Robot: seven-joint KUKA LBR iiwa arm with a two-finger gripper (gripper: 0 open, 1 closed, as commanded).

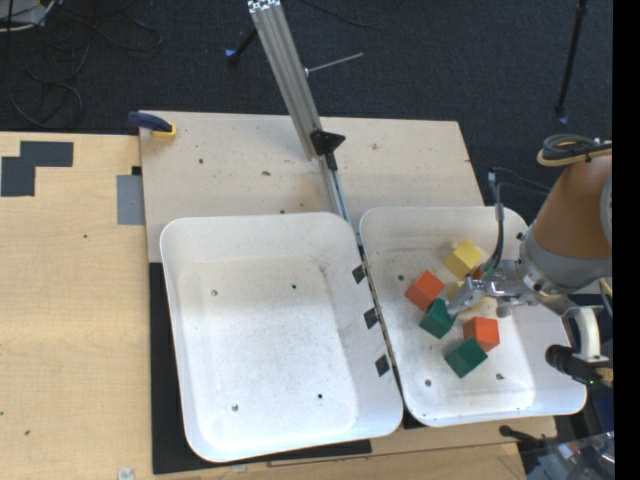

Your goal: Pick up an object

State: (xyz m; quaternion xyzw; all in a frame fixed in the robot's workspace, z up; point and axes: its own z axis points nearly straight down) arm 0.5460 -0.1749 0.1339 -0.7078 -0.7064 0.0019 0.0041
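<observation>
The right bin (440,230) holds several blocks. A yellow block (463,259) lies toward the back, with an orange-red block (424,289) to its left. In front of those sit a green block (437,319), a small orange block (484,331) and another green block (465,357). My gripper (471,294) reaches in from the right, low over the bin. Its tip sits among the blocks, between the yellow one and the nearer green one. No block can be seen lifted.
The left bin (200,243) lies beside the right one. A slanted aluminium bar (291,78) rises behind the bins. A blue and yellow clamp (152,124) sits at the bench's back left corner. Cables run along the right side.
</observation>
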